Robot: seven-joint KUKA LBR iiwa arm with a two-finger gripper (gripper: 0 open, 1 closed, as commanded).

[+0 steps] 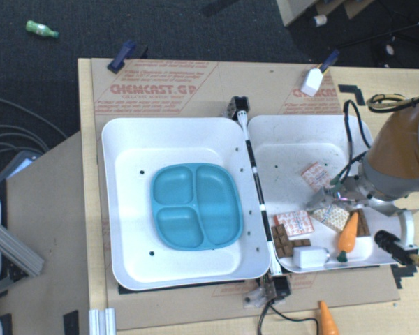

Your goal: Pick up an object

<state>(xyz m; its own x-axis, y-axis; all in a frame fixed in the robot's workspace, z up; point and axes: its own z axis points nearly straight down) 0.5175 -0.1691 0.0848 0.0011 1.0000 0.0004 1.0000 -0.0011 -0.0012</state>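
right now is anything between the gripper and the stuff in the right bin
Nothing visible. The gripper is low in the right bin, with the carrot and small packets lying open just beside it.

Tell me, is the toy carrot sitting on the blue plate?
No, the toy carrot lies in the right bin, while the blue plate sits in the left bin.

Bench (160, 93) with 2 bins (119, 208)
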